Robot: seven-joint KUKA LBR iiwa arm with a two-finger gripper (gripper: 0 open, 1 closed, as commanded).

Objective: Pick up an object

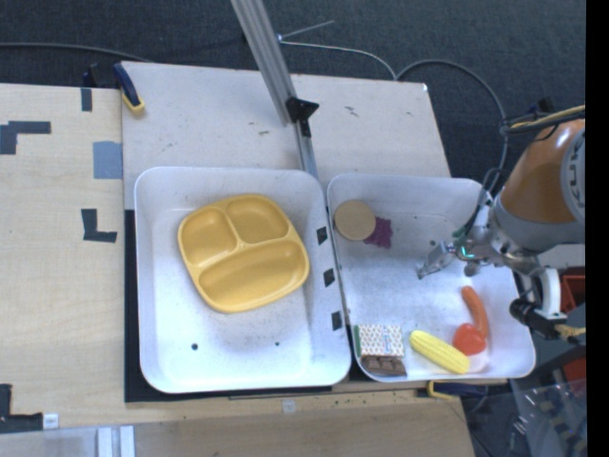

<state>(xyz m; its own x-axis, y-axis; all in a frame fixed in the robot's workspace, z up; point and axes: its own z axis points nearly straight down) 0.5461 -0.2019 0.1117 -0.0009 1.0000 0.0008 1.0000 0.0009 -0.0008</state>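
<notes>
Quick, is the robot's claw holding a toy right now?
Gripper: over the right bin, holding nothing that can be seen; open or shut cannot be told.

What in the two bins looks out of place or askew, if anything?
Nothing looks spilled or damaged. The yellow divided plate lies flat but turned at an angle in the left bin. In the right bin, the corn cob, carrot and wafer block crowd the near edge.
</notes>
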